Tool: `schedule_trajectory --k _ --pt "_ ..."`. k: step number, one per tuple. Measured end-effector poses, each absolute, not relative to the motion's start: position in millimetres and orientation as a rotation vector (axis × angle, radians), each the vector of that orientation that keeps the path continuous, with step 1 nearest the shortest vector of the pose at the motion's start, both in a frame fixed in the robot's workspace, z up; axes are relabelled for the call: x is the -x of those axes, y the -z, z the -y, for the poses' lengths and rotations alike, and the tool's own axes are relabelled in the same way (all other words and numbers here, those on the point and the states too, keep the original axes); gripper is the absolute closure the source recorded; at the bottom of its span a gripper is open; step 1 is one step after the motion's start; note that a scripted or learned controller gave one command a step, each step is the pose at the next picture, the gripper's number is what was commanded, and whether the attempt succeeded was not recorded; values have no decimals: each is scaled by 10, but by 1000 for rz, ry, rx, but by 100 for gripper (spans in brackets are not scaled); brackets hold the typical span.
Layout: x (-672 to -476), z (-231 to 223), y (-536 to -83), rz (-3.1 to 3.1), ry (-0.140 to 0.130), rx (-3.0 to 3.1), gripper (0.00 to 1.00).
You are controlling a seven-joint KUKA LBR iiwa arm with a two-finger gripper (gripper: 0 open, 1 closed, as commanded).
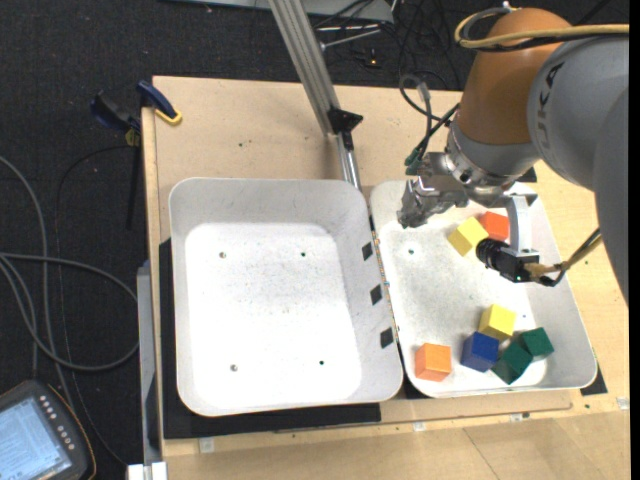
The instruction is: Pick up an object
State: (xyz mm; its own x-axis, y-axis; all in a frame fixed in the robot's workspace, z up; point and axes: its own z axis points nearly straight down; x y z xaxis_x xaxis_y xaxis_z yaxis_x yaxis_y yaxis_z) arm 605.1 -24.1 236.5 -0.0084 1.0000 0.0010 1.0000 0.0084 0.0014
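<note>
Yellow cube (466, 237) tilted, beside orange block (495, 225), right bin (420, 298); pincer (414, 213) state unclear.

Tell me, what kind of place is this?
Probably a robotics lab. A large grey and orange arm reaches over two white bins on a plywood bench, coloured blocks lie in one bin, and cables run across the dark floor.

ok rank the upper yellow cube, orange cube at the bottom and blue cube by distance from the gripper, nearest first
Measured from the gripper, camera view:
1. Upper yellow cube, just right of it.
2. Blue cube, lower right bin.
3. Orange cube, bottom edge; close to blue, roughly a tie.
</note>
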Motion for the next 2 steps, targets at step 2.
schedule_trajectory --k 2 --pt "-6196 -848 -2229 -2230 -3 -2212 100"
